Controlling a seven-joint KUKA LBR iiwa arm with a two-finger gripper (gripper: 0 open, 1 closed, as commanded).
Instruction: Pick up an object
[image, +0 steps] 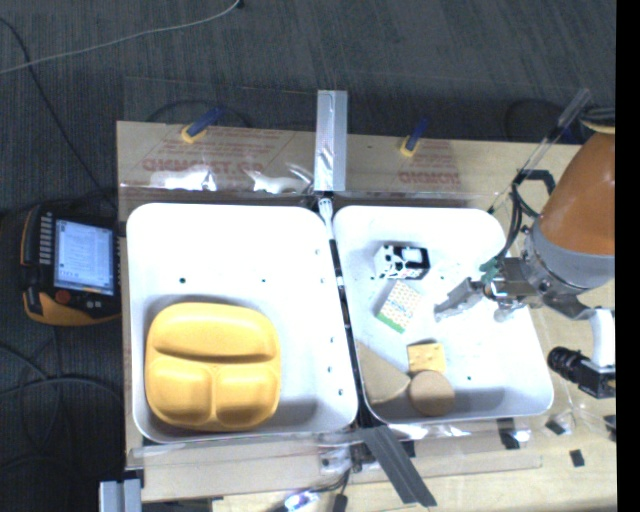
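Observation:
My gripper (480, 303) hangs over the right side of the right bin (480, 232), and its two grey fingers stand apart with bare bin floor between them, so it is open. To its left lie a small black-and-white object (402, 261) and a white card with green dots (397, 305). Lower down sit a tan square block (425, 355) and a round tan piece (431, 392). A large yellow moulded shape (213, 362) rests in the front half of the left bin (230, 240).
A brown flat piece (378, 375) leans in the right bin's front left corner. A teach pendant (70, 262) lies left of the bench. A metal post (331, 140) stands behind the seam between the bins.

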